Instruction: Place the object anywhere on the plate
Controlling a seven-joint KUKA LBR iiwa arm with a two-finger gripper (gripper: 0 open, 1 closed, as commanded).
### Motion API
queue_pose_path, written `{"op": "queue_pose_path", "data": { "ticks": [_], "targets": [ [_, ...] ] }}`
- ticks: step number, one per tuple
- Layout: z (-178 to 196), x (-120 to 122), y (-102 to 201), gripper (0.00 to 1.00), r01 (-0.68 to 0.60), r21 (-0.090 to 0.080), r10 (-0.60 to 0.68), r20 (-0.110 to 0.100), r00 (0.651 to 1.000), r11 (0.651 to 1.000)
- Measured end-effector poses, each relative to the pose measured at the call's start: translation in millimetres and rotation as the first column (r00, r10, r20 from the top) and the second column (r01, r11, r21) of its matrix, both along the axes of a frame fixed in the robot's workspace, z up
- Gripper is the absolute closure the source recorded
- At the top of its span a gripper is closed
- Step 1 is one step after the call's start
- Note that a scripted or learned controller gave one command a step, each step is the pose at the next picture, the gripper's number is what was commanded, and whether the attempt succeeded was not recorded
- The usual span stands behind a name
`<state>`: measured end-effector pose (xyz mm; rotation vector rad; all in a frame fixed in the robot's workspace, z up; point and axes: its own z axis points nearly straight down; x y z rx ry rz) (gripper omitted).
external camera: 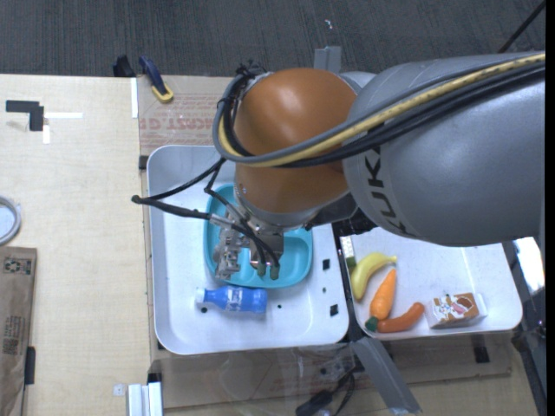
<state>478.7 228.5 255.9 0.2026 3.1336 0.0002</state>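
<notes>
Bottle, a small blue one with a white cap and a white label, lies on its side on the floor of the left bin, just below the lower edge of the blue plate and apart from the end effector. That end effector hangs low over the plate, its metal parts and dark fingers pointing down onto the blue surface; whether the fingers are spread or pressed together I cannot tell, since the wrist crowds them, and nothing is visible between them. Black cables loop from the wrist out to the left over the bin. Above it sits the orange band of the arm, large and rounded (it hides much of the plate's upper part), and the grey arm runs off to the right with a yellow cable laid along it. The plate rests in the middle of the left bin, towards its right wall. In the right bin lie a yellow banana, an orange carrot just beside it, a second orange vegetable piece lower down, and a small printed carton to their right. The pale wooden worktop stretches to the left, bearing a roll of tape at the picture's edge, a brown paper packet below it, and a blue and yellow clamp near the top.
</notes>
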Motion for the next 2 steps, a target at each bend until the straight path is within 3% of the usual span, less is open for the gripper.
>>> {"op": "queue_pose_path", "data": {
  "ticks": [1,2],
  "targets": [
    [-48.0,-0.7,-0.4,1.0,0.002,-0.001,-0.002,-0.003,1.0,1.0],
    [-63.1,-0.6,-0.3,1.0,-0.334,0.0,0.334,-0.002,0.943,0.943]
  ]
}}
